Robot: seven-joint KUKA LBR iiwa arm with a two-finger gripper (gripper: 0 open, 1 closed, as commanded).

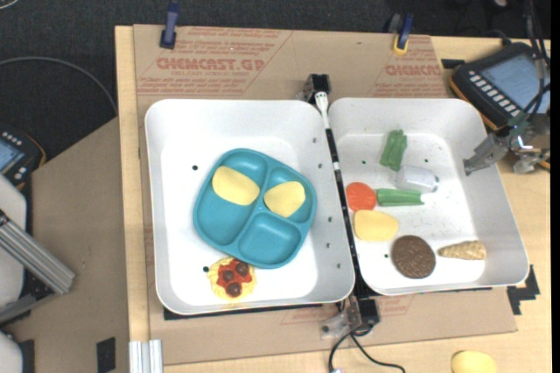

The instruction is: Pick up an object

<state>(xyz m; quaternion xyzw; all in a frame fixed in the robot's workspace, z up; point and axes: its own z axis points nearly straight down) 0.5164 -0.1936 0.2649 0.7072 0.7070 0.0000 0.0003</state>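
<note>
Here the fingers [484,154] hover over the right bin's [499,214] edge.

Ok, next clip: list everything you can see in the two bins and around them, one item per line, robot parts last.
bins: 2, white, side by side on the bench, left bin, right bin
sectioned plate: 1, blue, middle of left bin
yellow pieces: 2, pale yellow, in the plate's two upper compartments
pizza toy: 1, yellow with red spots, left bin near its front edge
green block: 1, green, top of right bin
carrot toy: 1, orange with green stalk, right bin's left side
clear piece: 1, whitish, just above the stalk
yellow lump: 1, below the carrot
brown disc: 1, right bin front
cone: 1, tan, right of the disc
clamps: 2, blue, on the board's far edge
hand: 1, grey, over right bin's right edge
</note>
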